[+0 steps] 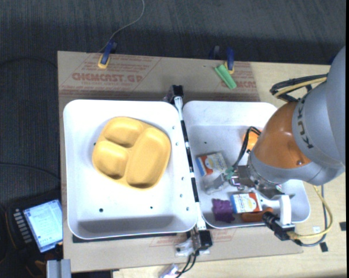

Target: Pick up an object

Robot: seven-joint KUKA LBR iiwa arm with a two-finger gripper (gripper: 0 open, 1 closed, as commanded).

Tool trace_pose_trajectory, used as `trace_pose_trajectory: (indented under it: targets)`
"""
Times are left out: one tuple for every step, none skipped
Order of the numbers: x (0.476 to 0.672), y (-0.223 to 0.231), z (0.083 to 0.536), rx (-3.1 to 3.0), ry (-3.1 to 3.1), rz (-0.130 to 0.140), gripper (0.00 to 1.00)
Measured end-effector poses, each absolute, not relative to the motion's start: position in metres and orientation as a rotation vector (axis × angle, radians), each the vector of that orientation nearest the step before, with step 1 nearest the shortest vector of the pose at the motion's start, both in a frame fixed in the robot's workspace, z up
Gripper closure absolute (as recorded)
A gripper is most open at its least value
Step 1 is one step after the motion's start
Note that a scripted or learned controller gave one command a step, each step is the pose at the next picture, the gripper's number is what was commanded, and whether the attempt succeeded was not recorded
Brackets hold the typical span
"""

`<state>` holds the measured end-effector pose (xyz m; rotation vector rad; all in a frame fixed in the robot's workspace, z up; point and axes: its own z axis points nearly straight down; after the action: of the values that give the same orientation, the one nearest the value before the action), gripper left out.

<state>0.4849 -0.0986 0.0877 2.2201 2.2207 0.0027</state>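
Gripper (229, 177) sits low inside the right bin (221, 113), arm (313, 126) reaching in from the right with its orange band directly above the wrist; whether it is apart, together or clamped on anything cannot be told, since the wrist body and clutter hide the tip. Camera view, relative to gripper: a small red-and-white carton (211, 163) lies just up and left of it, seemingly touching or nearly so; a crumpled clear or grey wrapper (212, 182) lies just left of it; a purple object (222, 209) sits below, slightly left; a blue-and-orange packet (245, 202) lies just below and right, beside the wrist. An orange item (251, 136) peeks out above the gripper, partly hidden by the arm. Judgement: descent/grasp step, no candidate visibly lifted; likeliest targets are the carton or wrapper. Next move calls for a closure on one item, then a straight lift, confirming it rises with the tool. Obstruction: items crowd together, so neighbours may be nudged or pinched. Well to the left, the left bin (76, 155) holds a yellow moulded tray (131, 152); a green clip (225, 76) lies on the board beyond the bins.
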Motion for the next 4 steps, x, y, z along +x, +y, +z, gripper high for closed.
trace_pose_trajectory:
  targets:
    - [0.487, -0.099, 0.099, 2.217, 2.216, 0.007, 1.00]
    - [0.487, -0.099, 0.098, 2.218, 2.216, 0.007, 0.00]
    - [0.485, -0.098, 0.088, 2.219, 2.214, 0.002, 0.00]
    - [0.487, -0.098, 0.099, 2.218, 2.212, 0.006, 1.00]
